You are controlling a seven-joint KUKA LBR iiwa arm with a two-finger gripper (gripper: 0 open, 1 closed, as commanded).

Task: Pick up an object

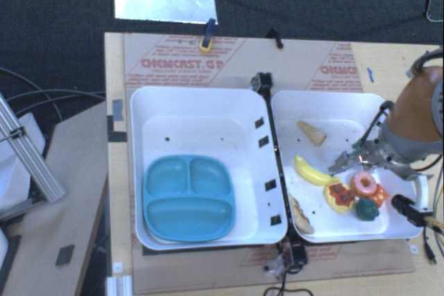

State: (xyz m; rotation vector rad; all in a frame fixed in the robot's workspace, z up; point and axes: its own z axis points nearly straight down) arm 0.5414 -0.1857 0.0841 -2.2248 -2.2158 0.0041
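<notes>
Gripper (349, 161) hangs low in the right bin (333, 104), right of frame centre; whether it is parted or closed I cannot tell; nothing shows clamped in it. Just below it lie a banana (313, 172), a pizza slice (339, 197), a pink doughnut (364, 184) and a green piece (367, 210); a tan wedge (312, 133) sits above; a blue tray (188, 198) fills the left bin (201, 107).

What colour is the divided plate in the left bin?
Light blue; the divided plate shows clearly in the camera view.
</notes>
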